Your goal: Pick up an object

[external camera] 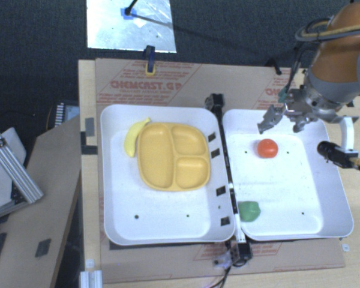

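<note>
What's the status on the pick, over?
Gripper open, hovering over right bin, nothing held. Red object just below it. Green object at bin's near-left corner. Nothing in the way.

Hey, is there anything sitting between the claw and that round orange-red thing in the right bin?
Nothing visible. The claw hangs above the far part of the right white bin, and the round orange-red object lies on bare bin floor just nearer the camera. The small green object lies apart, by the near left corner.

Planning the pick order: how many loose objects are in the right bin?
2: an orange-red ball near the right bin's far side and a green object in its near-left corner.
</note>
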